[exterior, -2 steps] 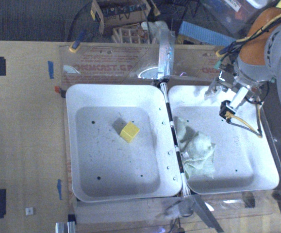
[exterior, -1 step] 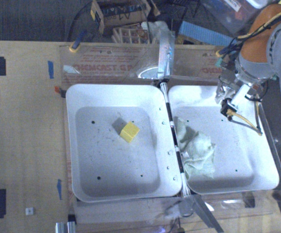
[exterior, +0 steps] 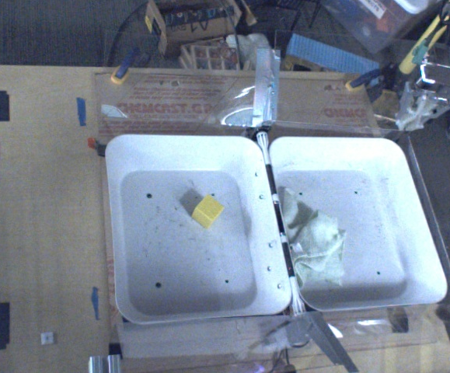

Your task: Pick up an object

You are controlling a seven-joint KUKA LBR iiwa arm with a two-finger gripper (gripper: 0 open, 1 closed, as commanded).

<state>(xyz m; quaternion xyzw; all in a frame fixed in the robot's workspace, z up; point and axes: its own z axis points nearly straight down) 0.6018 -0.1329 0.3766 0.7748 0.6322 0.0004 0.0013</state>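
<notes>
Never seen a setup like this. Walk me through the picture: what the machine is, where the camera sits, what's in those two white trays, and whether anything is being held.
The picture comes from one camera fixed above a workbench, looking down at a slant. Two shallow white bins sit side by side on the bench. The left bin holds a small yellow block near its middle. The right bin holds a crumpled pale cloth, bunched against its left side near the divider between the bins. The machine is a robot arm with a two-finger gripper that reaches in from the picture's right; some metal hardware at the upper right edge may be part of it, but that is too unclear to tell. Both objects lie loose in their bins, so nothing has been picked up yet.
</notes>
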